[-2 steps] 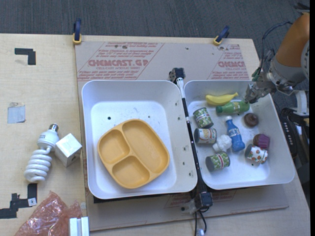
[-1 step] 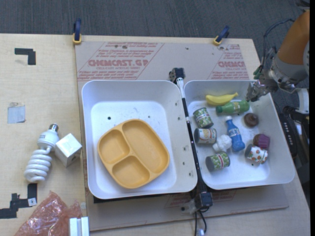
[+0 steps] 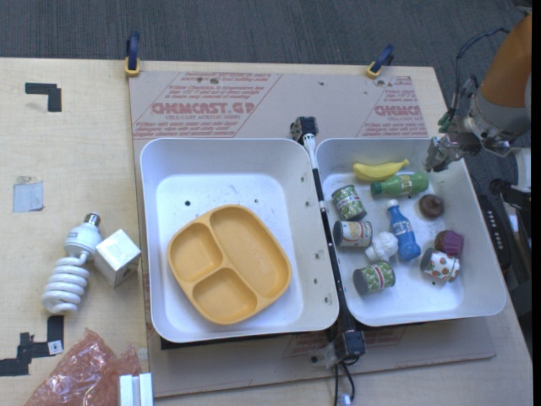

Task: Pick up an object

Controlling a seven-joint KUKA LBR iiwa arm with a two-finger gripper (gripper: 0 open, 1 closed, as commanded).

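The right bin point(image 3: 482, 299) holds several small items: a yellow banana point(image 3: 379, 170), a green bottle point(image 3: 401, 185), a blue bottle point(image 3: 404, 231), three small cans point(image 3: 347, 201), a brown chocolate doughnut point(image 3: 431, 206), a purple item point(image 3: 450, 243), a patterned cup point(image 3: 440, 266) and a white lump point(image 3: 382, 245). My gripper point(image 3: 439, 153) hangs at the bin's far right corner, just right of the banana and above the green bottle. Nothing shows between its fingers.
The left bin point(image 3: 161, 303) holds a yellow divided plate point(image 3: 229, 263). Left of the bins lie a spiral light bulb point(image 3: 70, 265), a white cube point(image 3: 117, 256) and a red mesh bag point(image 3: 80, 370). Blue clamps point(image 3: 132, 53) hold the board's far edge.
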